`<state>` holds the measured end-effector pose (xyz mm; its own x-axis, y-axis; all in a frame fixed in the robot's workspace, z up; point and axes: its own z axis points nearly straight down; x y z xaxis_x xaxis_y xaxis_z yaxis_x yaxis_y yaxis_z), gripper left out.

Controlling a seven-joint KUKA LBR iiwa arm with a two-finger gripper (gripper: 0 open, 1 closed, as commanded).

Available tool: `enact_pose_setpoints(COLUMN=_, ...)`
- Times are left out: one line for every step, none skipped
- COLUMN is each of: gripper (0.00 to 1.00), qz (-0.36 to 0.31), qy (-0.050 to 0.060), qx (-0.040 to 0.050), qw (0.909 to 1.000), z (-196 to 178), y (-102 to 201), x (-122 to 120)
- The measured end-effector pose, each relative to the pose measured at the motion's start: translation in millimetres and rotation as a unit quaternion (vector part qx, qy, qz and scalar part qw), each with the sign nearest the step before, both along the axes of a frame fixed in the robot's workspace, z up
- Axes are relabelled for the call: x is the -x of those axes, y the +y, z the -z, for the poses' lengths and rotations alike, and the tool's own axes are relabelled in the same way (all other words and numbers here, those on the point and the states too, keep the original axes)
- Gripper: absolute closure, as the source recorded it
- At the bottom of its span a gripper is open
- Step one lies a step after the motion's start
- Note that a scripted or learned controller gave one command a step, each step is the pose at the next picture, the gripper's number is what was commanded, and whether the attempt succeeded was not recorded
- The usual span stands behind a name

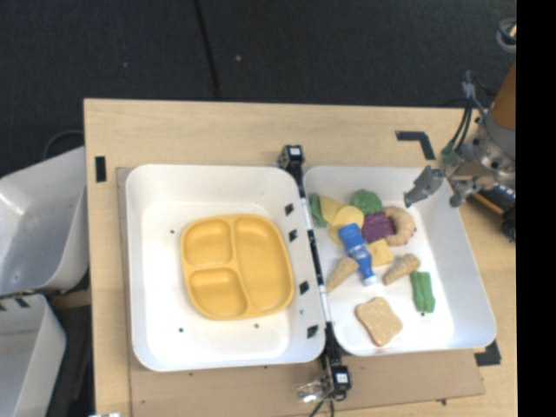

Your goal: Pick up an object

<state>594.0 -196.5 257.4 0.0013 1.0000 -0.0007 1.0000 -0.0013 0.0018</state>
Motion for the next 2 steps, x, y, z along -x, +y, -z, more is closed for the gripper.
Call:
enact_pose_setpoints(gripper=0.00, qz=-0.002, qy=0.000, qx=0.0003, qw=1.0000, z=-80.0, y=21.6, x=39.0)
enact_pose_setpoints(gripper=1.00, qz=-0.004, qy=-0.001, qx=0.0014, qw=1.0000, z=-88.6, y=20.1, x=37.0)
